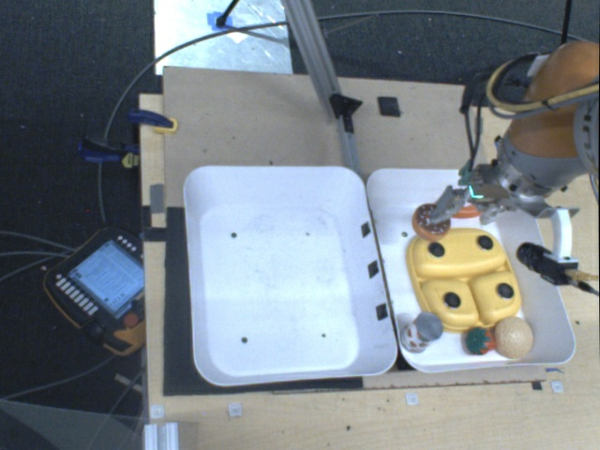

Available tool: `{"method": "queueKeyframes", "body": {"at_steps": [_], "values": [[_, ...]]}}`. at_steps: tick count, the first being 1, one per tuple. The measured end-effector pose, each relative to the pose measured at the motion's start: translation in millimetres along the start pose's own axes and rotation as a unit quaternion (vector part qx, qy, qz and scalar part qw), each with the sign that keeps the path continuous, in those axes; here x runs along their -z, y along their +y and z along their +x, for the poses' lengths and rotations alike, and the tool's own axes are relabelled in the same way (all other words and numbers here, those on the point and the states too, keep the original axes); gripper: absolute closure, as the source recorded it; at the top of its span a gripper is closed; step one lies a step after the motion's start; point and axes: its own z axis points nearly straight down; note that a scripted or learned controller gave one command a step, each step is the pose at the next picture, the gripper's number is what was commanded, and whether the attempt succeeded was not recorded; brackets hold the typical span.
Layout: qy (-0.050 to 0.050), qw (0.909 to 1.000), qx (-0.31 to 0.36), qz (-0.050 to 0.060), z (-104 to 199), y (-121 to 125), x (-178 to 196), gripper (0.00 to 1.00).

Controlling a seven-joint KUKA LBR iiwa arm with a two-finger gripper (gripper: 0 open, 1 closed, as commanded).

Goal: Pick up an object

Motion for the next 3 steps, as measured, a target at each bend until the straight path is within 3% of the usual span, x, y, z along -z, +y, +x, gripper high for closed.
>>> {"method": "queueKeyframes", "body": {"at_steps": [1, 2, 3], "values": [[0.000, 1.0000, 0.000, -0.001, 0.0, 0.7, 1.0, 0.00], [0.000, 1.0000, -0.002, 0.001, -3.4, -5.1, -59.8, 0.00], [-0.001, 0.9999, 0.001, -0.012, 1.7, 7.8, -92.0, 0.00]]}}
